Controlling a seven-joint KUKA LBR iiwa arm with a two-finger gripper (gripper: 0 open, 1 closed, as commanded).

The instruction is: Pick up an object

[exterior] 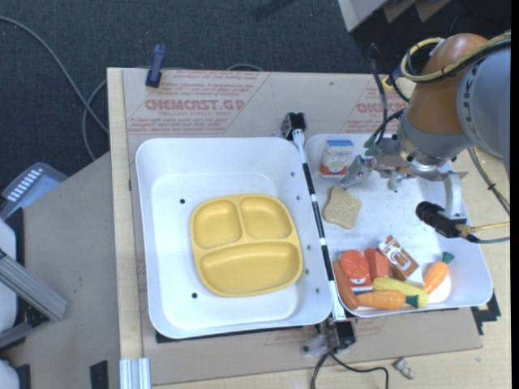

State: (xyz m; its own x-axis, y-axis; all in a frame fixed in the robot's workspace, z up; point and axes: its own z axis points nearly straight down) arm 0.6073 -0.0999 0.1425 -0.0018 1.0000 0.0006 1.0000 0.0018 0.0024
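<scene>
Overhead, the bench [243, 96] showed a brown sheet printed with red lettering, and it carried two shallow white bins side by side. A dark carpeted floor [81, 23] lay beyond the bench's far edge, crossed by a thin pale cable [69, 71], and a small blue clip [155, 65] sat at the bench's far left corner.

The left bin [162, 168] held a yellow divided plate [246, 243] lying flat near its middle, three compartments facing up. Black clamps [293, 123] joined the two bins at the far and near ends of their shared rim.

The right bin [470, 290] held the things to pick. A small white carton with a blue top [336, 157] stood at its far edge; a slice of toy bread [343, 208] lay just nearer. Along the near edge a cluster of toy food pressed together: a red piece [354, 267], a brown-and-white box [398, 258], a corn cob [390, 285] and two carrots [435, 277].

The grey arm with its orange band [446, 63] reached over the far right of that bin. Its claw [381, 167] hung beside the carton; whether its fingers were apart or together I could not tell.
</scene>
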